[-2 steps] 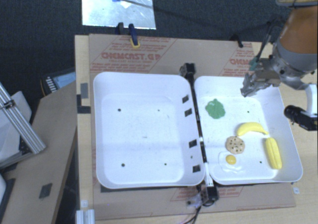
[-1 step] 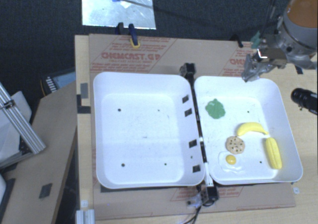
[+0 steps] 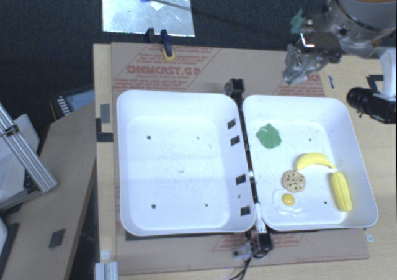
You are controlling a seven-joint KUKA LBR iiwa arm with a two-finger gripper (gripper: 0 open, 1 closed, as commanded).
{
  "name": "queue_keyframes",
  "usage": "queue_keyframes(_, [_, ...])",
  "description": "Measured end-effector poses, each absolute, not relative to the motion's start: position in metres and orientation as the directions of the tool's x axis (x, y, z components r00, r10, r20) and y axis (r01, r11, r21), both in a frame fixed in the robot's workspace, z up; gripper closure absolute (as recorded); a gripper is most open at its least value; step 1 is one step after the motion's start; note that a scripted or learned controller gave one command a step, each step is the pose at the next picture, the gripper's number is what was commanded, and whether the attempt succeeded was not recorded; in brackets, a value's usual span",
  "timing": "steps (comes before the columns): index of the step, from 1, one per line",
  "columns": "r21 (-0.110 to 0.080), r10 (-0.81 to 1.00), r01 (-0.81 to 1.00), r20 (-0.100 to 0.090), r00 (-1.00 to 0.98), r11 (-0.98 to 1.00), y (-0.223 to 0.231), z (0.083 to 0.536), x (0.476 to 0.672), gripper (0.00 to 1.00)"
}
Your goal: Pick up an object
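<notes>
Camera view: looking down at a slant on two shallow white plastic bins, smooth and round-cornered, side by side on a brown printed cardboard sheet (image 3: pixel 167 64).
Left bin (image 3: pixel 177 161): bare glossy floor with a few small dark dots.
Divider: black clips (image 3: pixel 239 159) run along the seam where the bins meet.
Right bin (image 3: pixel 347 125): here are the objects, all lying flat.
Green leafy piece (image 3: pixel 269 136): crinkled, soft-edged, at the back left of the bin.
Fried-egg toy (image 3: pixel 288 202): white with a yellow yolk, at the front.
Round tan cookie with dark chips (image 3: pixel 293 180): just behind the egg.
Curved yellow banana (image 3: pixel 314 160): smooth, right of the cookie.
Yellow corn cob (image 3: pixel 340 190): bumpy, near the right wall.
Arm: grey metal with an orange band, coming in at top right.
Two-finger gripper (image 3: pixel 299 74): above the cardboard behind the right bin, apart from every object; grasp state, cannot tell.
</notes>
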State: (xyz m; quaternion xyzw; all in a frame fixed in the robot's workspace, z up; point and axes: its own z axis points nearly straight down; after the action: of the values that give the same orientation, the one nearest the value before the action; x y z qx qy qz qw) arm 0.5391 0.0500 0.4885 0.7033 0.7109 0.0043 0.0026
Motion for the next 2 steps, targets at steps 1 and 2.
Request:
queue_keyframes(1, [0.006,1.0,1.0,0.003,-0.011,0.011,0.123,0.519,0.573,1.0])
queue_keyframes(2, [0.007,1.0,1.0,0.002,-0.009,0.009,0.18,0.536,0.621,1.0])
